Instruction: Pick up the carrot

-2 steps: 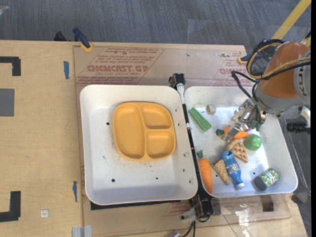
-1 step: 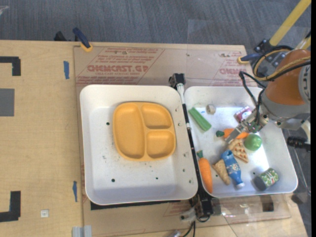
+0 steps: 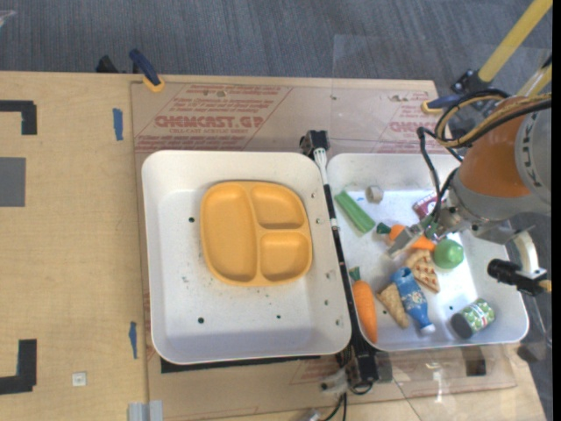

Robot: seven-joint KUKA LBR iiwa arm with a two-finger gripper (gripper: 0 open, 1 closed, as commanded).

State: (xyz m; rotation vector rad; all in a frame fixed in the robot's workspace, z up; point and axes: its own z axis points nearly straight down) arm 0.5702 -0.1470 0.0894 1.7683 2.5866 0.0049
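Note:
The carrot (image 3: 365, 310) is orange with a small green top. It lies lengthwise along the left wall of the right bin (image 3: 399, 172), near the front corner. My gripper (image 3: 408, 239) is low over the middle of that bin, up and to the right of the carrot and well apart from it. It hangs among a small orange piece (image 3: 397, 231), a waffle-like cracker (image 3: 426, 272) and a green ball (image 3: 449, 253). The grey arm with its orange band (image 3: 493, 167) hides the bin's right part.
The right bin also holds a green block (image 3: 354, 210), a small grey lump (image 3: 374, 194), a blue bottle (image 3: 414, 298), a tan wedge (image 3: 392, 306), a green can (image 3: 473, 317) and a pink item (image 3: 425, 204). A yellow divided plate (image 3: 255, 231) sits in the left bin (image 3: 175, 305).

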